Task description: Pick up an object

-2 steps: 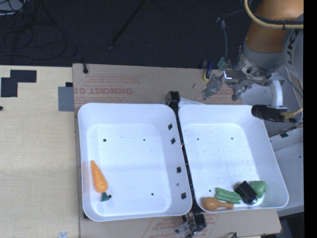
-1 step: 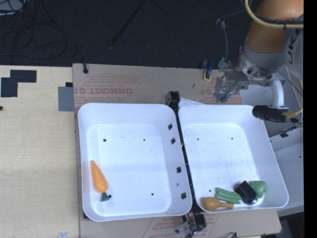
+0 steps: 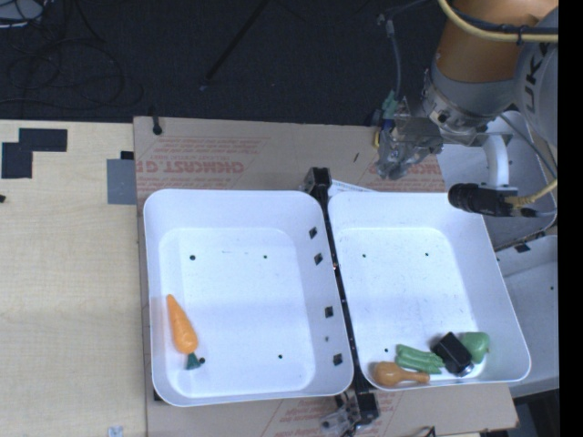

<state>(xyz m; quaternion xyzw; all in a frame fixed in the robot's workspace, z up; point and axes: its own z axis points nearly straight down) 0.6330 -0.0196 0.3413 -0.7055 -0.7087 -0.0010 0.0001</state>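
An orange toy carrot (image 3: 181, 326) with a dark green top lies near the front left corner of the left bin (image 3: 164, 217). In the right bin (image 3: 496, 271), at its front right corner, lie a tan pear-shaped piece (image 3: 398, 374), a green pod (image 3: 419, 360), a black block (image 3: 452, 352) and a light green piece (image 3: 475, 342), crowded together. My gripper (image 3: 398, 160) hangs above the cardboard behind the right bin's far edge, well apart from all the objects. Nothing shows beneath it.
The bins sit on a brown cardboard sheet (image 3: 237, 157) over a light wooden bench (image 3: 64, 271). A black clip rail (image 3: 328, 271) runs between the bins. A black cylinder (image 3: 481, 198) juts out at the right, just beyond the right bin's far corner.
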